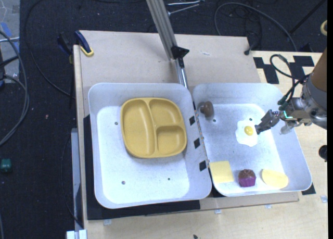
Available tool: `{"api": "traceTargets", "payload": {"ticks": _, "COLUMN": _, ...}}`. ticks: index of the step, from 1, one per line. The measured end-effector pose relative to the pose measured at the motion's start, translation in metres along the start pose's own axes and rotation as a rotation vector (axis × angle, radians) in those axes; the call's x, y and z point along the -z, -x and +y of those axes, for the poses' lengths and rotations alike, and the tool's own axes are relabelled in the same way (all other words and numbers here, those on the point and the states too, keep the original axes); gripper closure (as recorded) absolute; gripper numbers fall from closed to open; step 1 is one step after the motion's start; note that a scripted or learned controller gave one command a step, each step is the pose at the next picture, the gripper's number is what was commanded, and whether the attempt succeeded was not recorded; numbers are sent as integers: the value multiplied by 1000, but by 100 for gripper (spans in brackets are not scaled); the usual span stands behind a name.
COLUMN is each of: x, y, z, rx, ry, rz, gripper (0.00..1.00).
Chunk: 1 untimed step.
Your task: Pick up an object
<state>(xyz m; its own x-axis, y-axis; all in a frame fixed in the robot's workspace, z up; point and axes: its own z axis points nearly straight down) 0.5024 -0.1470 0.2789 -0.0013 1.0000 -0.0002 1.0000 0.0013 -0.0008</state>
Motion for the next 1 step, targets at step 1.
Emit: {"api": "traceTargets", "payload": {"ticks": 1, "x": 0, "y": 0, "z": 0, "rx": 0, "ry": 0, "rz": 0, "gripper": 0}}
